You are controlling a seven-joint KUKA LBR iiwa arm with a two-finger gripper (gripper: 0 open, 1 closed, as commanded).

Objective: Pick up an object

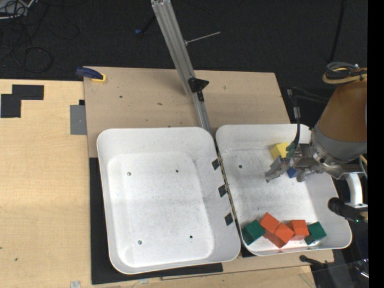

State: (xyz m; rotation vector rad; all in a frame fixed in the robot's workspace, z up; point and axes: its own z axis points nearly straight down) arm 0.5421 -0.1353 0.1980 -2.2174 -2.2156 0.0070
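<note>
White bins (pixel 120 143) matt plastic — bench (pixel 42 179) pale wood.

Two white bins (pixel 162 257), faintly speckled grey, on a pale wood worktop (pixel 42 179). In the right bin, orange-red blocks (pixel 279 230) sit between two dark green blocks (pixel 252 231). One yellow block (pixel 279 150), a bit of blue (pixel 291 173) beside it. Grey arm (pixel 336 146), orange band above. Black patches (pixel 21 98) far left.

Two shallow white plastic bins (pixel 162 161) (pixel 252 143) hold two green blocks (pixel 253 231) (pixel 314 231), three orange-red blocks (pixel 270 222) (pixel 281 235) (pixel 299 227), one yellow block (pixel 278 150) and one blue piece (pixel 291 173).
</note>
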